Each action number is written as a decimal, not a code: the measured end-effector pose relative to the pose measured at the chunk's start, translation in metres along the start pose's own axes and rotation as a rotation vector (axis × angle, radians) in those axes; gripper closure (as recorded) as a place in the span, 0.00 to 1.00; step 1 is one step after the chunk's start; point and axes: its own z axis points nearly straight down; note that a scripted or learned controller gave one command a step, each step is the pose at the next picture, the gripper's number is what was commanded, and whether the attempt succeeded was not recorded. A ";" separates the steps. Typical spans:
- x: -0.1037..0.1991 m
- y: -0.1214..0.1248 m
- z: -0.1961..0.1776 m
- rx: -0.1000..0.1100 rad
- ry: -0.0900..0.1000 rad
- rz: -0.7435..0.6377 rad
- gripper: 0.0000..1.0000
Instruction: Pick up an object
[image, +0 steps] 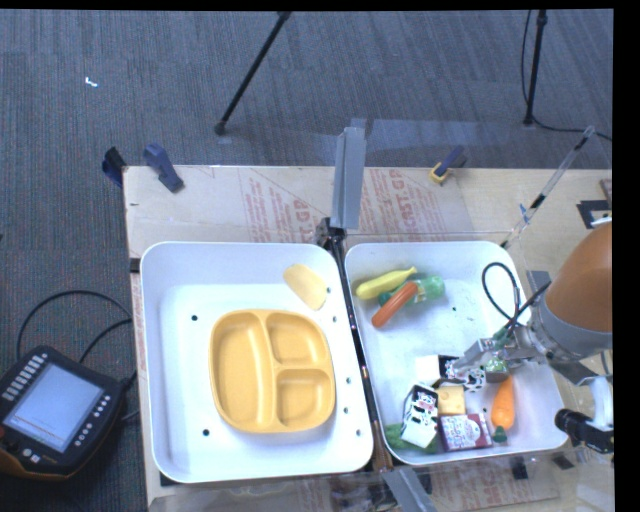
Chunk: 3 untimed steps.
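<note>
Holding two carrots (394, 304), one banana (385, 284), right bin (470, 255); one tray (272, 369), left

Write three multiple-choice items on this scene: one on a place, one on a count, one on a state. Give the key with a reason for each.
1. Where does the yellow tray lie?
A. In the left bin
B. In the right bin
C. On the floor

2. How many compartments does the tray have?
A. Two
B. Three
C. Five

3. How does the carrot by the gripper stand?
A. It hangs in the air above the bins
B. It sits in the tray
C. It lies on the right bin's floor

Key: 1 A, the tray sits in the middle of the left bin, with a pale yellow piece above it. 2 B, one long section on the left and two smaller ones on the right. 3 C, the carrot rests on the bin floor just below the gripper, beside the small packets.
</note>
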 end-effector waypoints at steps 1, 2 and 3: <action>-0.010 0.003 -0.016 -0.013 -0.018 0.010 1.00; 0.041 0.020 -0.002 0.004 -0.007 0.030 1.00; -0.011 -0.006 0.003 0.034 0.001 0.107 1.00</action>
